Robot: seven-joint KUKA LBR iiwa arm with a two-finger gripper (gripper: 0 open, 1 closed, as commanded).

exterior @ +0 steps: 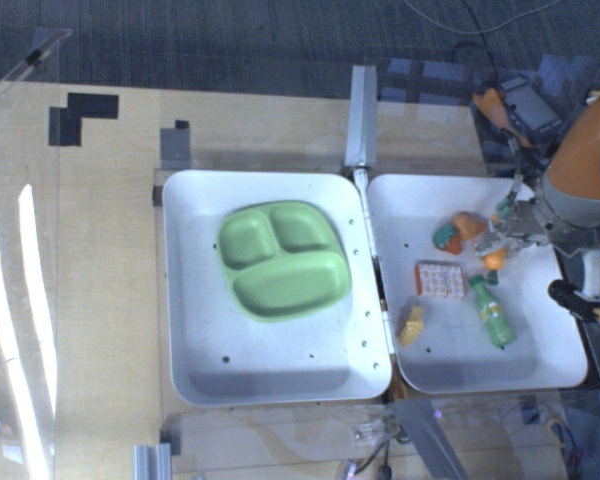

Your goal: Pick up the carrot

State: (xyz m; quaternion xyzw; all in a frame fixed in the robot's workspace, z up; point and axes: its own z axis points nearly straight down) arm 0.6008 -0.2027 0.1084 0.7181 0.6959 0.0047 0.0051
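The carrot lies in the right bin, near its back middle. It is a short orange piece with a green tuft at its left end. My gripper hangs just to the right of the carrot, low over the bin, below the arm's orange band. A small orange piece sits right under the gripper's tip, and I cannot tell whether the gripper touches it. The carrot itself lies apart from the gripper, on the bin floor.
Also in the right bin are a red and white packet, a green bottle lying down, and a yellow piece by the left wall. The left bin holds a green divided plate.
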